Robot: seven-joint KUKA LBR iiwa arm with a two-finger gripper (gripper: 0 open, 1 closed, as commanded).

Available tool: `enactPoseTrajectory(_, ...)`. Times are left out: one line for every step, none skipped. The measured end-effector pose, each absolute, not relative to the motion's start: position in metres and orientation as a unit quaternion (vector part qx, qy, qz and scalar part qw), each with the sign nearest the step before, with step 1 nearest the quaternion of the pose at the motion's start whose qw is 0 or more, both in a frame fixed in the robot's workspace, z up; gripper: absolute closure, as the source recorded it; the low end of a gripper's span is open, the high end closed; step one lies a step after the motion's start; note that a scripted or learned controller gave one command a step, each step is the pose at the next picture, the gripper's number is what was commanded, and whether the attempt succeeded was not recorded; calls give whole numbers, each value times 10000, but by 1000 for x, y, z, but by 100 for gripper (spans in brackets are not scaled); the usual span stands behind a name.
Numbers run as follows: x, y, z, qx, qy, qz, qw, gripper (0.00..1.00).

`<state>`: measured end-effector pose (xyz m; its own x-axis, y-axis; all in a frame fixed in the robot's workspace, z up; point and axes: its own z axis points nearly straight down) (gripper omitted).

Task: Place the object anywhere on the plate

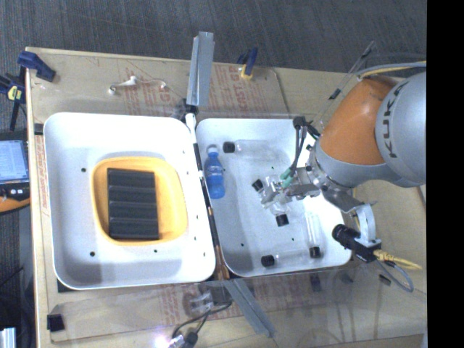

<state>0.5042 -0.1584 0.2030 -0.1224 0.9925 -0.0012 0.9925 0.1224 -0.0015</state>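
Note:
A yellow plate [171,194] lies in the middle of the left bin [65,187]. On the plate sits a black ridged block [133,201]. A small blue bottle [214,174] lies in the right bin [246,245], close against its left wall, cap toward the back. My gripper [274,193] hangs low over the middle of the right bin, to the right of the bottle and apart from it. Nothing is visibly held in it.
Several small black pieces [267,260] are scattered on the right bin's floor. A grey metal bar [200,67] stands at the back between the bins. A blue clamp [249,61] sits on the bench's far edge. The arm's orange band [355,125] overhangs the right bin's right side.

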Motion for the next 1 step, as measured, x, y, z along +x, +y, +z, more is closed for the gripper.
enactPoseTrajectory(504, -158, 203, -6623, -7492, 9, -1, 0)
